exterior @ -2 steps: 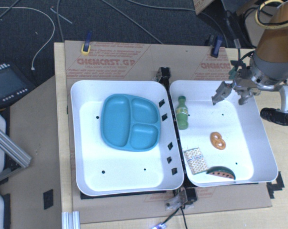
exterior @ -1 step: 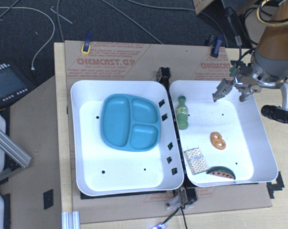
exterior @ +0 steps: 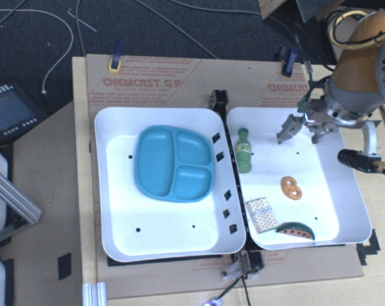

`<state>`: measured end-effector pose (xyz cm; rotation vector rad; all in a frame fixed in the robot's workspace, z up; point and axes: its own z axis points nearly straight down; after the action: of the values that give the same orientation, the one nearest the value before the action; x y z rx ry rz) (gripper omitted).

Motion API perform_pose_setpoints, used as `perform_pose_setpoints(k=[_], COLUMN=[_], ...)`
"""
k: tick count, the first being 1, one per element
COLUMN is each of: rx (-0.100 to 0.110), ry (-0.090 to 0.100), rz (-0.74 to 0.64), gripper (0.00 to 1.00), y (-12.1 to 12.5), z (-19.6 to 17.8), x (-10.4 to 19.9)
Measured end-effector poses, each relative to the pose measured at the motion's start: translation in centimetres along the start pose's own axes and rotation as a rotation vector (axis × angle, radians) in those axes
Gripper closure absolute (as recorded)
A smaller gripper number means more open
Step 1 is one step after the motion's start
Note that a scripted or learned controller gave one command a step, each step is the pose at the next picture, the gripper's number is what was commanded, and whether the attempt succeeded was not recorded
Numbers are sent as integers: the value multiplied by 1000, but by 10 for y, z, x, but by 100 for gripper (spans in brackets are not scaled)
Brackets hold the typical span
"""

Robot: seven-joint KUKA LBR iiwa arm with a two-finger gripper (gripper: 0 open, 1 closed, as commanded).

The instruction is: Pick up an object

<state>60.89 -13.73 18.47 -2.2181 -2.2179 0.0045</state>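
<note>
Standing at the bench, I inspected two shallow white plastic bins side by side. The left bin point(exterior: 116, 234) carried one large blue three-compartment plastic tray point(exterior: 174, 163), lying flat near its middle. I judged the tray rigid and light, but too broad and smooth to be taken anywhere except by its rim.

The right bin point(exterior: 345, 209) held four small items. One green plastic bottle with a pale label point(exterior: 243, 150) lay on its side close to the dividing wall. I judged it light, stiff and apt to roll; the hold should go across its body, not along it. One small checked packet point(exterior: 262, 214) lay flat near the front, against the same wall. It looked soft and thin, and hard to lift off the floor. One toy watermelon slice, dark green with red flesh point(exterior: 296, 231), sat at the front edge, just beside the packet. It appeared firm, best taken across its narrow thickness. One small orange pretzel-shaped piece point(exterior: 291, 188) lay near the bin's middle, apart from the rest. It seemed light and stiff, with open loops that fingers could slip through.

The grey two-finger gripper point(exterior: 305, 131) hung over the rear of the right bin with its fingers spread and nothing between them. The pretzel piece stood clearest for a straight descent, in my judgement.
</note>
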Motion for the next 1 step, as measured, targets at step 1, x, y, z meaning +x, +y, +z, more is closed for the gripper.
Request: perform_pose_setpoints(k=[1], rx=[0], ry=[0], rz=[0], gripper=[0], y=[4], z=[50], x=[-8])
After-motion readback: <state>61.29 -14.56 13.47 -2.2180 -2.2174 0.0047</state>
